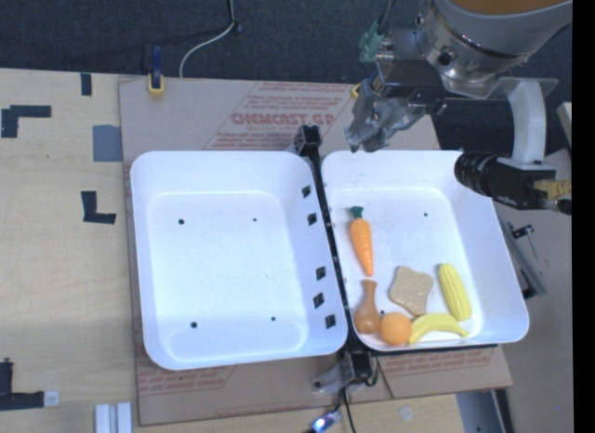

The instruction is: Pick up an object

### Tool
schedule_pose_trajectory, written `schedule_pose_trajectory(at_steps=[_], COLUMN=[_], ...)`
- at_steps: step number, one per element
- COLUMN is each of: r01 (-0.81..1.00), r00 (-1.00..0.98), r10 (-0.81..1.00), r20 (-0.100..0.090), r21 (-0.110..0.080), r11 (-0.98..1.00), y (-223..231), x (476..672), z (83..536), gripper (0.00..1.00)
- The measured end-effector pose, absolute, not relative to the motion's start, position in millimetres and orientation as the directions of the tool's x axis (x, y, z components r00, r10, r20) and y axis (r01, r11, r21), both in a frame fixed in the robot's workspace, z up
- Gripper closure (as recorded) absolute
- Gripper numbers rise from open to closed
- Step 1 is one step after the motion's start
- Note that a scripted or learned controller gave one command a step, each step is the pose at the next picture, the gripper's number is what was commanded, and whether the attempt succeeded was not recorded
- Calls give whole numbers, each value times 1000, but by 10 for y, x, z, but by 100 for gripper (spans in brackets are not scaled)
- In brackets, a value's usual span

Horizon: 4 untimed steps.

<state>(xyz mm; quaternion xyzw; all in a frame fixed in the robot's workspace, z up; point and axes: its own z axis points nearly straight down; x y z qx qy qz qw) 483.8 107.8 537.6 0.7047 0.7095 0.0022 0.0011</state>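
The right bin (483, 227) holds several toy foods. An orange carrot (361, 242) with a green top lies near its left wall. A tan bread slice (411, 289) sits toward the front, with a yellow corn cob (454, 291) to its right. Along the front edge lie a banana (437, 328), an orange fruit (395, 329) and a small tan gourd-shaped piece (368, 308). My gripper (369, 134) hangs high over the bin's back left corner, well above and behind the carrot, with nothing seen between its fingers.
The left bin (223, 255) stands beside the right one, joined by a black clipped divider (321, 227). Both rest on a cardboard sheet (270, 115) on the wooden bench.
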Motion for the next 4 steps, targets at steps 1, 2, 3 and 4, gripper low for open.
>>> schedule_pose_trajectory(at_steps=[1,2,3,4], r01=[1000,1000,1000,1000], r00=[-2,-5,-6,-2], r10=[1000,1000,1000,1000], r20=[-1,1,0,0], r21=[0,-1,-1,-1], r11=[2,5,6,2], y=[1208,1604,2047,2084], x=[4932,4831,4833,4836], z=[5343,5344,5341,5344], gripper=[100,100,100,100])
